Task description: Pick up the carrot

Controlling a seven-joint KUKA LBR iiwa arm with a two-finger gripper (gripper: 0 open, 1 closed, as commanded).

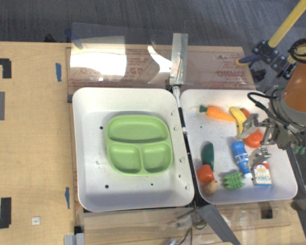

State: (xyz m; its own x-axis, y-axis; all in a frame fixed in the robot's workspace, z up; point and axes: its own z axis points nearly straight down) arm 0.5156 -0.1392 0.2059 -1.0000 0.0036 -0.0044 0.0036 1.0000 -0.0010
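Two white bins side by side: the left bin (86, 188) carrying a green divided plate (138, 143), the right bin (288, 188) crowded with small toy foods. Grey arm (296, 93) reaching in from the right, wrist low over the right bin's far side. Gripper (255, 139) pointed down into the clutter, fingers (250, 122) spread wide, straddling a red-orange piece (253, 140) without visibly clamping it – nothing judged as held.

Carrot (219, 114) lying flat near the right bin's back edge, leaf end toward the divider, tip touching or just beside a yellow banana (238, 117). Well clear of the gripper's centre, so not yet lined up.

Likely trouble from here: closing in this position and taking the red-orange piece instead of the carrot. Also possible – a sideways move toward the carrot knocking the banana into it, or catching both together, given how close they lie. Blue bottle (239, 156) and small carton (262, 174) just beside the nearer finger, easy to nudge on lift. Shallow grip on a rounded, tapered carrot prone to slipping out.
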